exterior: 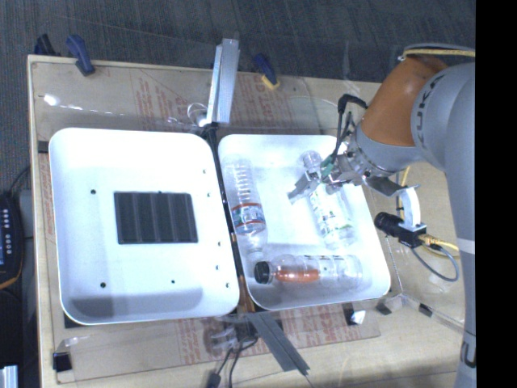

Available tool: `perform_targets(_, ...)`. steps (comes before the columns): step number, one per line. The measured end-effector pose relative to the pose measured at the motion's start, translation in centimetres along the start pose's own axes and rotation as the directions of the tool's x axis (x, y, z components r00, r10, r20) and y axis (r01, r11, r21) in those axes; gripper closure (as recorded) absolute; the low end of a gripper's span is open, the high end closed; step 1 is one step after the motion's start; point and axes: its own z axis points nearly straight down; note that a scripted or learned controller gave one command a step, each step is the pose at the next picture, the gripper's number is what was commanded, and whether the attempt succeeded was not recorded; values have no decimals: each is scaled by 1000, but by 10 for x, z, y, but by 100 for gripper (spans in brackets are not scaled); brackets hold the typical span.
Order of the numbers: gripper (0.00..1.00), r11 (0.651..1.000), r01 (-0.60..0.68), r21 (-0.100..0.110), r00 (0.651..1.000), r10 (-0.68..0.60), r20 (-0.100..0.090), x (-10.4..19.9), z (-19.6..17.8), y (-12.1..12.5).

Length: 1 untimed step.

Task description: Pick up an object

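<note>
We see the bench [121, 346] carrying two shallow white bins side by side. The left bin [81, 168] holds a dark ribbed rectangular panel [156, 217] lying flat near its middle. The grey arm [440, 111], with its orange band, reaches over the far right corner of the right bin [266, 148].

In the right bin lie three clear plastic bottles. One bottle [245, 206] lies along the bin's left wall, with a red and blue label around its middle. A second bottle [311, 271] lies along the near wall, its black cap pointing toward the bin's near left corner and an orange label on its body. A third bottle [333, 217] lies toward the right wall, its neck end pointing to the far side.

The gripper [317, 178] hangs just above the neck end of that third bottle. We cannot tell how far its fingers are parted, nor whether they have hold of anything.
</note>
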Motion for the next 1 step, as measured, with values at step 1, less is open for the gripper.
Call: perform_targets(1,100,1000,5,1,1000,-5,-1,1,-10,1)
